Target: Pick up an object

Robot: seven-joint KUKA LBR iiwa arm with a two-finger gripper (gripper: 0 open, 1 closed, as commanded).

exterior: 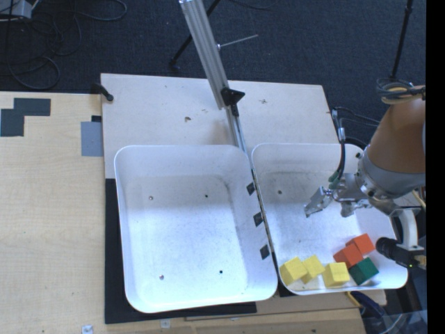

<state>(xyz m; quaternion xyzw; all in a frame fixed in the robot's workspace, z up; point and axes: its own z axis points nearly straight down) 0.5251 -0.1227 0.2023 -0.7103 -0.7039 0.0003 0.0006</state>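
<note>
Blocks, yellow (313, 268), orange (356, 248), green (363, 271), sit clustered in right bin (292, 169) near corner, probably slid there; I see gripper (321, 202) hovering apart from them over bare floor, jaws spread, nothing held; left bin (139, 160) beside

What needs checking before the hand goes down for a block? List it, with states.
1. Blocks in the right bin: ok, yellow blocks, orange block and green block sit at its near corner.
2. Hand above a block: not ok, it hangs over bare floor farther back.
3. Hand holding nothing: ok.
4. Blocks spaced for a grasp: not ok, they touch.
5. Finger opening: cannot tell.
</note>
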